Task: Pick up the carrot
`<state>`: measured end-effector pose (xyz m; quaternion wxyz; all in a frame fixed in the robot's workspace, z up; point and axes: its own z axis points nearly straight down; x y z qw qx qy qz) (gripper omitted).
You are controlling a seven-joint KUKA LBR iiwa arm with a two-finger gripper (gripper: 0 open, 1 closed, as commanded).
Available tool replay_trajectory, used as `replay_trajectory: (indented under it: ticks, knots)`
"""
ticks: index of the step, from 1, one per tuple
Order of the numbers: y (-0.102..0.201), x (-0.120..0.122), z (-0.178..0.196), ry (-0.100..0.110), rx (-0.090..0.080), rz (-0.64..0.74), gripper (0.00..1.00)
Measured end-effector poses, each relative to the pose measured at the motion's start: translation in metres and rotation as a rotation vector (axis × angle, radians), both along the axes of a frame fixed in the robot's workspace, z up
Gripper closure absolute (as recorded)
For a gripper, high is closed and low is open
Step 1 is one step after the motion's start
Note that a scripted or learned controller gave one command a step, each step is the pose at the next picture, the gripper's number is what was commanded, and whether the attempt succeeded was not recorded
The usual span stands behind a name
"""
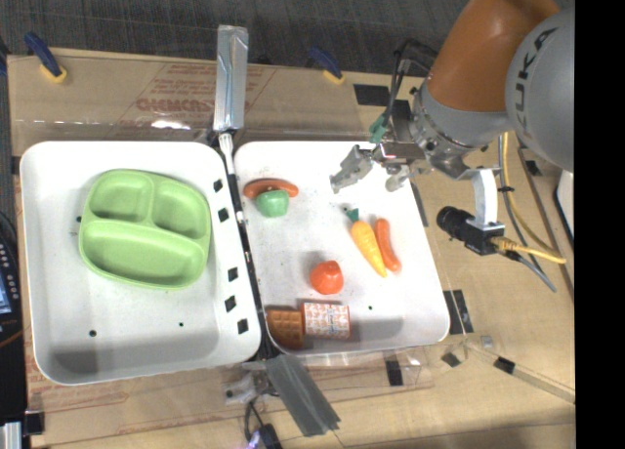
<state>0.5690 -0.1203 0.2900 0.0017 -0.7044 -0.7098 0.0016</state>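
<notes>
Left bin (39, 242): a green tray (146, 227) with three compartments is seen. Right bin (430, 310): near the divider, a green pepper (273, 203) lies against a red-brown sausage (270, 186); lower down are a tomato (327, 277) and, at the front wall, a waffle (284, 325) beside a can (326, 319). The carrot (367, 246) lies right of centre, green top pointing up-left, with a red sausage (388, 243) touching its right side. The claw (371, 169) is held above the bin's upper right part, fingers spread, nothing between them. The carrot is judged a light, stiff, smooth plastic toy, likely to slip. A grip across its thick upper half is advised, though the touching sausage crowds one finger's path.
</notes>
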Motion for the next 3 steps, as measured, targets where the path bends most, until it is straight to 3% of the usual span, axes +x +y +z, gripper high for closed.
replay_trajectory:
  ticks: [1,2,3]
  knots:
    - [-0.025,0.003,0.017,-0.002,-0.003,-0.223,0.0]
    - [-0.006,0.001,0.013,0.003,-0.001,-0.293,0.0]
    - [-0.043,-0.011,-0.054,0.002,0.001,-0.025,0.0]
